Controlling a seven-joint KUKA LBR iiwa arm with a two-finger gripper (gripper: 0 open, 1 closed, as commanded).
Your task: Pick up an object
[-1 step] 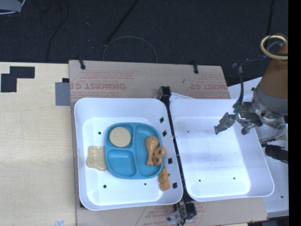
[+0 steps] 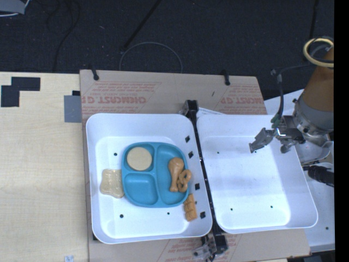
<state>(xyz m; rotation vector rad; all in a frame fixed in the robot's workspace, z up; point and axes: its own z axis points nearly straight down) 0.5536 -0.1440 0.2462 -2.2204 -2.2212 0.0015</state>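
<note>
Objects to pick all lie in the left white plastic bin [image 2: 98,141]: a blue plastic divided plate [image 2: 143,190] holding a round beige disc like a cracker [image 2: 138,158] in its upper left compartment, and a tan twisted toy food piece [image 2: 179,174] in the right compartment. A pale beige flat piece like toast [image 2: 112,183] lies against the plate's left edge, and a small orange-brown lumpy piece [image 2: 190,207] sits just beside its lower right corner.

Grey two-finger gripper [image 2: 268,138] hangs over the upper right part of the right white bin [image 2: 305,214], well apart from every object. Whether the claw is spread or closed, I cannot tell; nothing is visible betw. its tips.

Step in hand, as I judge: approach phase, no grasp yet. Next move req. travel left across the divider, then a descent onto one piece. The loose orange-brown piece seems prob. the easiest, free of the plate rim.
</note>
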